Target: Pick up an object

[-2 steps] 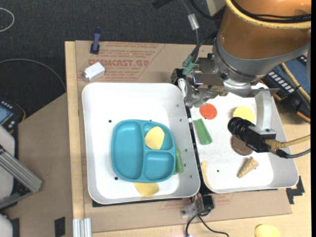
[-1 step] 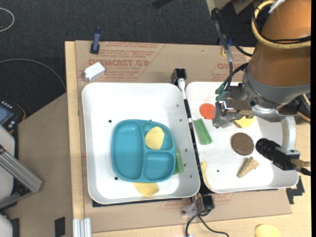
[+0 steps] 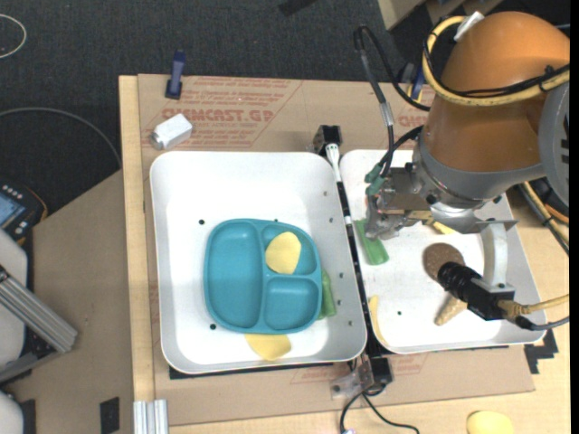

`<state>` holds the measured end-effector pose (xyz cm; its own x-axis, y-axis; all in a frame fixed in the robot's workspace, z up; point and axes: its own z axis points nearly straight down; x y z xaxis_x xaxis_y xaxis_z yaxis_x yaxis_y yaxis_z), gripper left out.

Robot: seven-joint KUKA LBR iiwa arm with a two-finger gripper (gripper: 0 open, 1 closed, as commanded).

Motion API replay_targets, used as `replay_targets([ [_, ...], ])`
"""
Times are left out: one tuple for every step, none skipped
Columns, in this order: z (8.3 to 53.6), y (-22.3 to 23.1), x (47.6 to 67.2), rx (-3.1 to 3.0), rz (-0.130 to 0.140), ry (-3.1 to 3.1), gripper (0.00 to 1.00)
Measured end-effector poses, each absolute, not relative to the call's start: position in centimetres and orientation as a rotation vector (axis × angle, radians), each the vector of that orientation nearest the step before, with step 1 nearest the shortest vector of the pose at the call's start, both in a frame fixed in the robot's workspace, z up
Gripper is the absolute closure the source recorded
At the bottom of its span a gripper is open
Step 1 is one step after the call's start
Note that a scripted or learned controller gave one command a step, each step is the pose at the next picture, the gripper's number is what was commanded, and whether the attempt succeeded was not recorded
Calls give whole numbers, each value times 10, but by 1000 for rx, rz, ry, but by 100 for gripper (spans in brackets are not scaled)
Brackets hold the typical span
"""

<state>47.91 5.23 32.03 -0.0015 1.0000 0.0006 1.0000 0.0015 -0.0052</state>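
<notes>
My gripper (image 3: 382, 217) hangs low over the left part of the right bin (image 3: 407, 319), under the orange-banded wrist. A flat green piece (image 3: 374, 246) lies right below it, touching or nearly touching the gripper's tip. To the right lie a brown round piece (image 3: 440, 258) and a tan cone (image 3: 447, 311). In the left bin (image 3: 172, 242) sits a teal divided plate (image 3: 237, 274) with a yellow piece (image 3: 283, 252) in its upper right compartment. Another yellow piece (image 3: 269, 344) lies in front of the plate, and a green strip (image 3: 327, 295) rests at its right edge.
The wall between the two bins (image 3: 348, 242) runs just left of the gripper. A small white block (image 3: 172, 131) and a blue item (image 3: 175, 73) lie on the cardboard behind the left bin. A yellow thing (image 3: 488, 420) sits off the bench at the front right.
</notes>
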Motion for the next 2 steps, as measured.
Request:
replay_targets([
  [281, 67, 479, -2216, 8, -2219, 100],
  [288, 97, 479, -2218, -3, -2225, 100],
])
